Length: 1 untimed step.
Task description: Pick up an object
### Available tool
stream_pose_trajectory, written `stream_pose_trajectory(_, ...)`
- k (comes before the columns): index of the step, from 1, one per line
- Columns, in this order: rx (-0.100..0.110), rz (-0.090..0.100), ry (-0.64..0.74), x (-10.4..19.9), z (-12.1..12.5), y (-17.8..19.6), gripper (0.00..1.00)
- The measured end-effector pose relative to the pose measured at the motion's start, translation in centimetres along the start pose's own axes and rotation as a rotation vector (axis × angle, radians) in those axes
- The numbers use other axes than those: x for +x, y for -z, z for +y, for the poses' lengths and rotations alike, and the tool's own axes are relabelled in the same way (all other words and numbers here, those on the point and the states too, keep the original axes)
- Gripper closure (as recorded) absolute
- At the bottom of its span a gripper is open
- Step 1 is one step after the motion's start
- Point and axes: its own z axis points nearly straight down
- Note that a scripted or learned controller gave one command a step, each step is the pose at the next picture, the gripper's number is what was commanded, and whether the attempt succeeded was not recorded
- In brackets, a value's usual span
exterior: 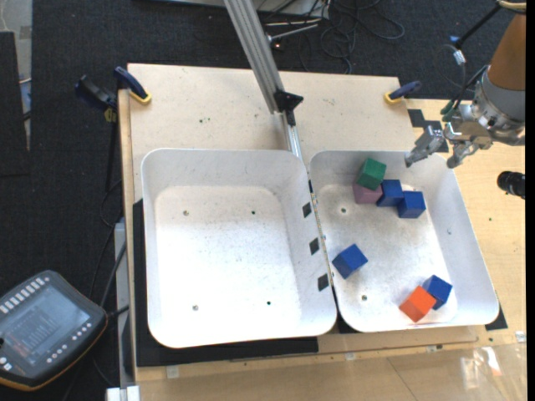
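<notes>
The right bin [465,249] holds several small blocks. A green block [372,174] sits on a mauve one [364,194] near the back, with two blue blocks [390,192] [411,204] beside them. Another blue block [349,259] lies near the bin's left wall. An orange block [417,304] and a blue block [437,291] touch at the front right corner. My gripper [436,152] hangs open above the bin's back right rim, up and to the right of the green block, with nothing between its fingers.
The left bin [167,224] stands beside the right one. A slanted metal pole [255,40] crosses the bench's back and ends at the bins' divide. Clamps [132,86] [403,92] grip the bench's back corners. A teach pendant [42,328] lies at lower left.
</notes>
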Motion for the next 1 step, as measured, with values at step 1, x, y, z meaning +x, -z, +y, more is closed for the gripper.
stream_pose_trajectory(1,-0.004,-0.002,0.002,0.04,0.09,0.32,0.00)
